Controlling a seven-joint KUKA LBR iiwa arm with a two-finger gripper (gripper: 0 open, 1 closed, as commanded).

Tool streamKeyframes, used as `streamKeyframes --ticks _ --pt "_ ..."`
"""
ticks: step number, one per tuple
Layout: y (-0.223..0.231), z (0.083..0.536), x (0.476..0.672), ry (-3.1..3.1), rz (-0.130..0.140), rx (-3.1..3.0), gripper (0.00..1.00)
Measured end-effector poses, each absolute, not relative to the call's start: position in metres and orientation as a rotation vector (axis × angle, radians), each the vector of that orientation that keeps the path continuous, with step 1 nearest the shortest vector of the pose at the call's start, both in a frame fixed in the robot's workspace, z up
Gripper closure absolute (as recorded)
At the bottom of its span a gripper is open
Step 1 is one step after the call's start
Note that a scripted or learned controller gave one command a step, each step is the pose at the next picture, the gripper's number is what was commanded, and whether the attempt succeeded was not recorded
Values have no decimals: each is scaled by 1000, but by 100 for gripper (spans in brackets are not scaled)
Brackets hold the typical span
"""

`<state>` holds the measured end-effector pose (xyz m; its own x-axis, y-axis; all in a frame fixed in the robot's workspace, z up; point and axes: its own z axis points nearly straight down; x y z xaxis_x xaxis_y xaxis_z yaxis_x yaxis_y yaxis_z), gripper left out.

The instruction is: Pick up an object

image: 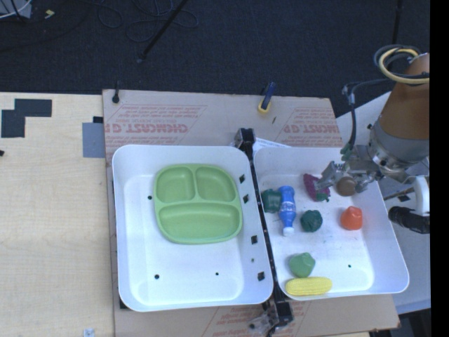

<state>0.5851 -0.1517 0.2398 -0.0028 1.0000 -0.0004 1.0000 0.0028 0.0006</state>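
Camera view: we see the gripper (335,179) low over the right bin (393,272), just right of a magenta object (313,185). We cannot tell its state. An orange object (351,217) lies just below-right.

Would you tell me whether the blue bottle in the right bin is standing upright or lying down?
Lying down: the blue bottle rests lengthwise on the right bin's floor.

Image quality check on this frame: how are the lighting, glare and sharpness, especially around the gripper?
Camera view: lighting is even and bright, with the white bins nearly washed out and only soft shadows beneath the small items. The green tray shows mild sheen and no hard glare. Overall focus is soft; the gripper is blurry against a purple object, so finger detail is unreadable. The floor beyond is dark.
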Motion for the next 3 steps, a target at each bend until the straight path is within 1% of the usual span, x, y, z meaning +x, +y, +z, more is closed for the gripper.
streamKeyframes --ticks 1,3 --pt "-149 200 578 2225 -2 2220 0" --pt "-143 114 580 2218 0 2226 0"
